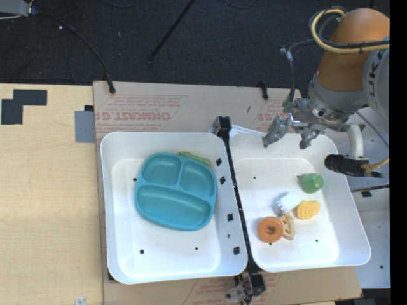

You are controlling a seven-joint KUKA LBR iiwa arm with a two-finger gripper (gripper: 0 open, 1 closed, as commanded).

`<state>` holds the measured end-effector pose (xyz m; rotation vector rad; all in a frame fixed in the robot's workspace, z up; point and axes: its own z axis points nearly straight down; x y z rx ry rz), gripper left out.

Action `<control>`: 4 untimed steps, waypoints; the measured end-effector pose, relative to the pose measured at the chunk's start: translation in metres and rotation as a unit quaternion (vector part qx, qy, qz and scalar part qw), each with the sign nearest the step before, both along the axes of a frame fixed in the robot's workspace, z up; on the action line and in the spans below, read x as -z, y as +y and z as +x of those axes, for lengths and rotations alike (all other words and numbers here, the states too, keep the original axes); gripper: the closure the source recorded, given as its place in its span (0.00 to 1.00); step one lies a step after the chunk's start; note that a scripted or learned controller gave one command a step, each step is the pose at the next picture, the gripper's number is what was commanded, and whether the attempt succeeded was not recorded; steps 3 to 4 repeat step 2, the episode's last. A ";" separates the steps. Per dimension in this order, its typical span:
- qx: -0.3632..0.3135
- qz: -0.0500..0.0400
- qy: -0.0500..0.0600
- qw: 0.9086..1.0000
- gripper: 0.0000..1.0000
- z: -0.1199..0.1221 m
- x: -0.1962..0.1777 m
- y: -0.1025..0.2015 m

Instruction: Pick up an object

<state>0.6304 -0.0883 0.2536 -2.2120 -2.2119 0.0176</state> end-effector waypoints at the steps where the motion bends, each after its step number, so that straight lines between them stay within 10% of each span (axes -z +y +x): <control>1: -0.001 0.000 -0.005 1.000 0.00 0.002 -0.007 0.000; 4: 0.000 -0.001 -0.003 1.000 0.00 0.009 0.049 -0.006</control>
